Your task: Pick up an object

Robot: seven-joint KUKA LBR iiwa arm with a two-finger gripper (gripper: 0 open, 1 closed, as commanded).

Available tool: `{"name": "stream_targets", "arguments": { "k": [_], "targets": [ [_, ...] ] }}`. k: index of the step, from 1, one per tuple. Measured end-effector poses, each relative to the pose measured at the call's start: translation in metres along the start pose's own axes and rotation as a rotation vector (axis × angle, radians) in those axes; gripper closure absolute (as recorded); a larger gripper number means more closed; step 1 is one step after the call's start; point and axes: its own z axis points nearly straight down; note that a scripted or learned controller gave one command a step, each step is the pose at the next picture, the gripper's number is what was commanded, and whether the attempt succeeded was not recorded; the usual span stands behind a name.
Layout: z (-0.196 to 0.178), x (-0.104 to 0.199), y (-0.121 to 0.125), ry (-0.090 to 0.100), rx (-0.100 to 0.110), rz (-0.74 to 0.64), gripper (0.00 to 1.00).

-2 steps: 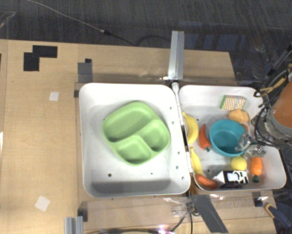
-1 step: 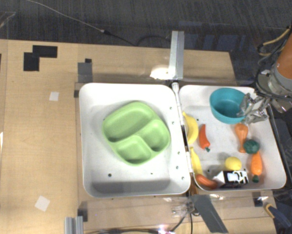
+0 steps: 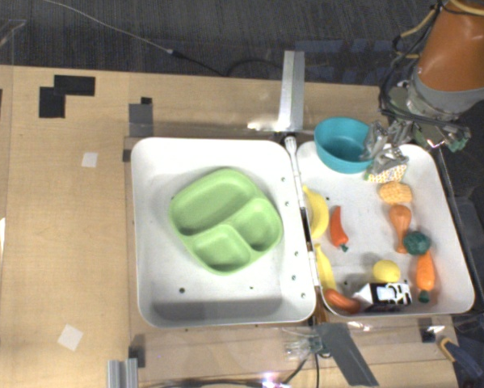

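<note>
The gripper [image 3: 385,153] hangs low over the far end of the right bin [image 3: 448,217], at about one o'clock from the bin's middle. Directly under its tips, toward six o'clock, lies a yellow corn cob [image 3: 395,191], its long axis roughly three to nine. Something pale and speckled sits at the fingertips, but whether it is held or merely touched I cannot tell. The blue bowl [image 3: 343,143] sits just beside at nine o'clock.
</note>
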Motion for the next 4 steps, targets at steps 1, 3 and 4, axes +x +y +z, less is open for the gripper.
{"name": "stream_targets", "arguments": {
  "k": [1,3,4],
  "targets": [
    [-0.003,-0.001,-0.003,-0.01,0.008,0.004,0.0],
    [0.115,0.04,0.008,-0.015,0.014,-0.086,0.0],
    [0.11,0.08,0.075,-0.018,0.034,-0.164,0.0]
  ]
}}
